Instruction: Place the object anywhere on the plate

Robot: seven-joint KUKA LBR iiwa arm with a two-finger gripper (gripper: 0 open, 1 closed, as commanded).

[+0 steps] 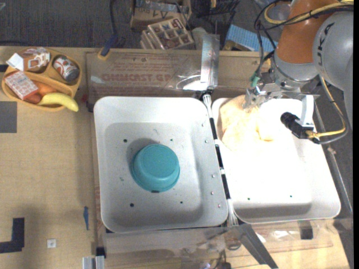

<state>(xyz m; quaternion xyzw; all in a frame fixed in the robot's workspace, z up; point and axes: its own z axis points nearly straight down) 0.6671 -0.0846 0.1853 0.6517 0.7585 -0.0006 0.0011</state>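
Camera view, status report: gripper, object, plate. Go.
Gripper low over right bin's far-left corner, fingers unreadable. Pale yellowish object beneath it, washed out. Teal plate in left bin, bare, nothing blocking.

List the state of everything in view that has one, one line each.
Teal plate: upside down, resting in the left bin.
Pale yellow object: lying in the right bin, overexposed, not on the plate.
Claw: low over the right bin's far corner, fingers unclear.

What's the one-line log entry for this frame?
arm: over right bin's far-left corner | claw: above yellowish plate, grip state unclear | teal bowl: upside down, left bin centre | placement: not done
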